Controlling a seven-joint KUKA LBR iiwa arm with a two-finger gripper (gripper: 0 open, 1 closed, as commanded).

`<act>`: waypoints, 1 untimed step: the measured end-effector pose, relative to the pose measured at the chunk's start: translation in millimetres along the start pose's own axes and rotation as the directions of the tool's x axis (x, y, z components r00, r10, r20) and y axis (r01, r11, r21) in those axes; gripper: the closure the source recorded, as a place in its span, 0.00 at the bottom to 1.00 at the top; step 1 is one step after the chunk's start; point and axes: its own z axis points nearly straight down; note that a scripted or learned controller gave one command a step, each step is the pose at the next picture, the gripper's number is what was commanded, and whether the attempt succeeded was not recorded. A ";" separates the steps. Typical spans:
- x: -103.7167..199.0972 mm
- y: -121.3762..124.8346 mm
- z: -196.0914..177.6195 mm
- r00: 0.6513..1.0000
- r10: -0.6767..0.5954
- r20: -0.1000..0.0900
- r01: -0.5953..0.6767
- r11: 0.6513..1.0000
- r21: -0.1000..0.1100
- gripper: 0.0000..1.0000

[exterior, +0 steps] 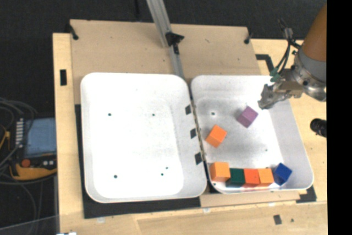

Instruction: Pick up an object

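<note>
Gripper [268, 97] over right bin [231, 85], near its far right edge. Finger state: cannot tell, blurred; nothing visibly held.

Closest target: purple cube [247, 116], just beside gripper, sitting apart from others in bin's far-right area. Orange cube [216, 136] mid-bin, nearer left wall, also free-standing.

Row of cubes [250, 175] packed along near edge; poor finger access.

Judgement: purple cube likely light, rigid, flat-sided. Grab across two opposite faces; it sits rotated, so align the wrist first.
</note>
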 end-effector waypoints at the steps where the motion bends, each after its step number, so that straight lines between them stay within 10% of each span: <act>1: 47.2 26.6 17.1 1.000 0.000 -0.001 0.000 1.000 0.000 1.00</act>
